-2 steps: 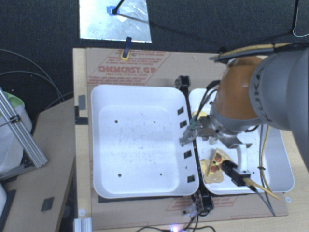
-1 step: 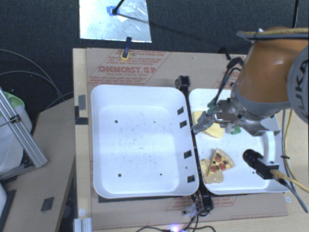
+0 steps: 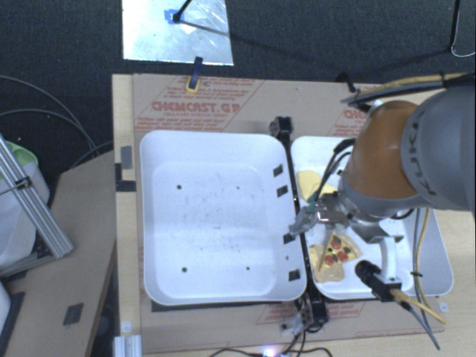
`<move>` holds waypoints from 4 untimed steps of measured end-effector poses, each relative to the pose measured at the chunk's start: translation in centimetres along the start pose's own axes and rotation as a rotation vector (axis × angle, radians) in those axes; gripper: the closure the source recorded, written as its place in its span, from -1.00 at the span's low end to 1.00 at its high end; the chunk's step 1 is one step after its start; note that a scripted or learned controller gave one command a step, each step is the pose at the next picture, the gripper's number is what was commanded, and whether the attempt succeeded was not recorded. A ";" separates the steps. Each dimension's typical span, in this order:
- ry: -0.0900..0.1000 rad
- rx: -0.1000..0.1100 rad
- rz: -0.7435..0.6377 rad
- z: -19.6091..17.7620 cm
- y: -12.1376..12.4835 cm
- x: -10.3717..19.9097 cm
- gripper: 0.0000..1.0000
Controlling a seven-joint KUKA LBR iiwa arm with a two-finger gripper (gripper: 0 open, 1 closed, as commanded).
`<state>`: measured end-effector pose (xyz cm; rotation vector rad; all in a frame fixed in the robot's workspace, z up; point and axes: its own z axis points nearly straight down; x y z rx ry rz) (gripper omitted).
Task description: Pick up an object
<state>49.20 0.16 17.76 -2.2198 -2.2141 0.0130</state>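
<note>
Station under inspection: two white bins are sitting side by side on a brown board with red lettering [image 3: 201, 104]. The left bin [image 3: 216, 214] is lying just beside the right bin [image 3: 437, 268], with a black divider strip [image 3: 291, 192] running between them.

The grey arm [image 3: 416, 155], with its orange band, is reaching in from the right and is hanging over the right bin, covering much of its floor. The pincer [image 3: 312, 216] is showing at the arm's left end, above the left part of the right bin, close to the divider. Whether it is open or closed cannot be told from this angle, and nothing is seen gripped in it.

Two loose objects are lying in the right bin. A pale wedge with red spots [image 3: 332, 257], resembling a pizza slice, is lying flat just to the near-right of the pincer, towards the near wall. A yellow piece [image 3: 310, 181] is lying just to the far side of the pincer, partly hidden by the arm. The pincer is sitting between the two.
</note>
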 end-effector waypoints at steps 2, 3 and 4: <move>-0.001 -0.002 0.004 -2.5 -0.7 0.7 -1.00; 0.005 -0.032 -0.010 -20.8 -0.6 3.3 -1.00; -0.001 0.004 0.001 -3.8 -0.4 -0.2 -1.00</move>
